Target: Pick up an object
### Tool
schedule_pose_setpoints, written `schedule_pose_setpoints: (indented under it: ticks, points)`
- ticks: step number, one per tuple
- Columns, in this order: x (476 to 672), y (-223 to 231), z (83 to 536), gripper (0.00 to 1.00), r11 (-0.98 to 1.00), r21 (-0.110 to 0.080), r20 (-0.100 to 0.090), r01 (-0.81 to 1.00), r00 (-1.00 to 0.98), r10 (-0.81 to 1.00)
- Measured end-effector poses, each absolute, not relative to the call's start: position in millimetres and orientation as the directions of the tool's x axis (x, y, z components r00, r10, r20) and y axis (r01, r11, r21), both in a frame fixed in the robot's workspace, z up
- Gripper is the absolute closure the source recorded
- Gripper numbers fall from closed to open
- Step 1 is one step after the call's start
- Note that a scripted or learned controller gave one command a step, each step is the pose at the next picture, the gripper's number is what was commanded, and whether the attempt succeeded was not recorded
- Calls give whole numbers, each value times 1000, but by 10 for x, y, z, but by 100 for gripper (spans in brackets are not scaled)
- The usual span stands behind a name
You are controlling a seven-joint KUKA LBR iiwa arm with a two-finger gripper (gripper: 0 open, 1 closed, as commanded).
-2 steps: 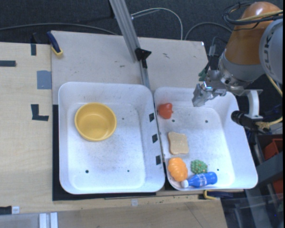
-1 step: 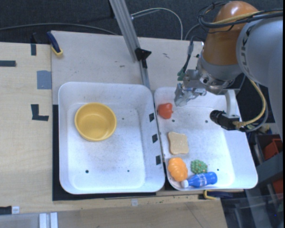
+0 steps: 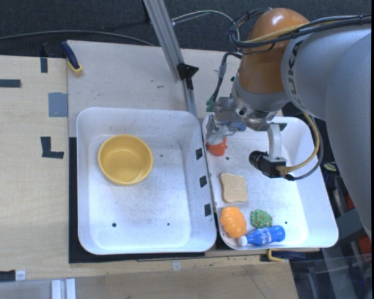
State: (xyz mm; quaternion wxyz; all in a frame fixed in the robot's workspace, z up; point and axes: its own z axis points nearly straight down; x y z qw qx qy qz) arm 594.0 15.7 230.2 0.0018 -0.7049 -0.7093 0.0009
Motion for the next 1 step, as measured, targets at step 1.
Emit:
schedule_pose_setpoints:
  ticks: [1]
  points:
    - [5924,595,2296,100,6,-2,1,1000,-6,1000]
